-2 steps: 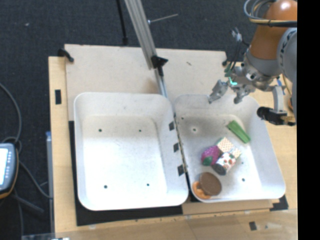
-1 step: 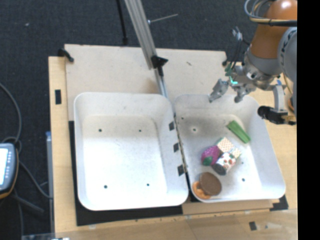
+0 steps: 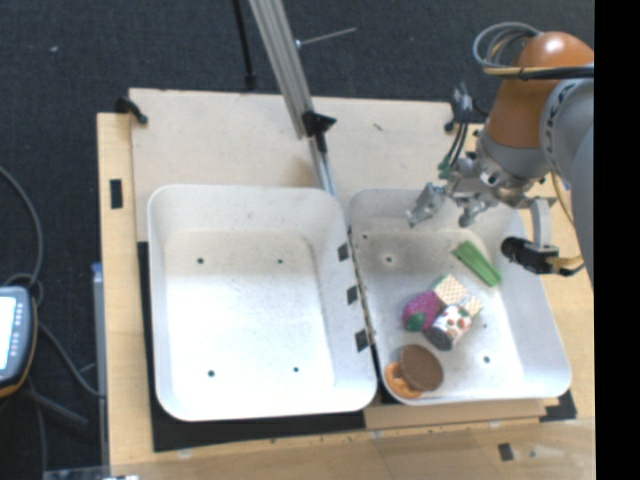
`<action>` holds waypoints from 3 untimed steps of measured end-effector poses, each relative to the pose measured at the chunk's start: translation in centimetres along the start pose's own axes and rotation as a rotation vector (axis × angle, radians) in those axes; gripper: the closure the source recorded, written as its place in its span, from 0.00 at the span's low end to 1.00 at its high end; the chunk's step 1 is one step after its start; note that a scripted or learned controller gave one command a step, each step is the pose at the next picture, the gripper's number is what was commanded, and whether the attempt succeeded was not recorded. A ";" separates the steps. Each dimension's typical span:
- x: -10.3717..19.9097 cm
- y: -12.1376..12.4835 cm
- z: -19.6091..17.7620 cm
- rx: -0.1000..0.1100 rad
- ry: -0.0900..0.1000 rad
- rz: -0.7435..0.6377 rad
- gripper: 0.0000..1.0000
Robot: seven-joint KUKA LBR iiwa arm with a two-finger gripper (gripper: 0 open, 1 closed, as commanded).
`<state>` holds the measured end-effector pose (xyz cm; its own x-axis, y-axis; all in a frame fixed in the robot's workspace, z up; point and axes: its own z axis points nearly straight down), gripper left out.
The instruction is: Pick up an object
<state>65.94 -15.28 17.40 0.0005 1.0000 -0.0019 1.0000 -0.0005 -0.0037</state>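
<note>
Gripper hangs above the far end of the right shallow white plastic bin, fingers spread, nothing between them. Approach step, by my judgement. Candidates lie nearer: brown round disc, flat green bar, purple lump. Next move calls for descent over one.

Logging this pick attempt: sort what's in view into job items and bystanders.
For the job: gripper; right bin; green block; purple piece; checkered piece; patterned can; brown disc.

Lying about: left bin; metal pole; handheld screen.
</note>
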 end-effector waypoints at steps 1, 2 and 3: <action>0.7 -0.7 5.7 0.001 0.001 0.000 0.00; 0.6 -0.6 7.3 -0.003 -0.001 0.002 0.00; 0.5 -0.5 6.1 -0.008 -0.001 0.004 1.00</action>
<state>65.41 -14.82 11.35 0.0048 1.0000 -0.0025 1.0000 -0.0048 0.0039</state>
